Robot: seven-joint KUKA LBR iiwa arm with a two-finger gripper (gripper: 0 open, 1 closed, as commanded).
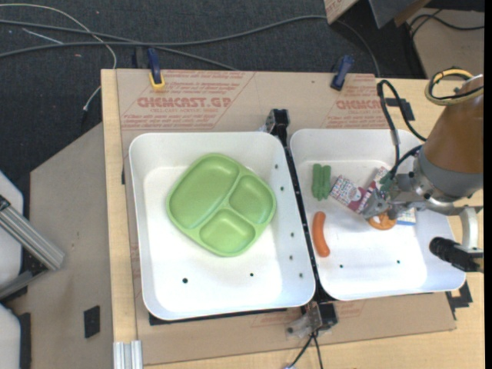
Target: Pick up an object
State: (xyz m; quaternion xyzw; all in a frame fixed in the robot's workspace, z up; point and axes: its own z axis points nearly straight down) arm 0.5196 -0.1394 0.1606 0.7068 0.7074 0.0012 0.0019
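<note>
In the right bin (369, 271) lie a green piece (320, 181), a small purple and white packet (348, 193), an orange carrot-like piece (321, 234) and an orange round thing (380, 221) beside a white and blue item (405, 217). My gripper (382, 199) is low over the right half of that bin, right of the packet and just above the orange round thing. The arm's grey wrist and orange band (457, 141) rise to the right.
The left bin (165, 279) holds a green divided plate (221, 204). A black divider with clamps (292, 198) runs between the bins. Cables (396, 121) hang along the arm over the right bin's far corner.
</note>
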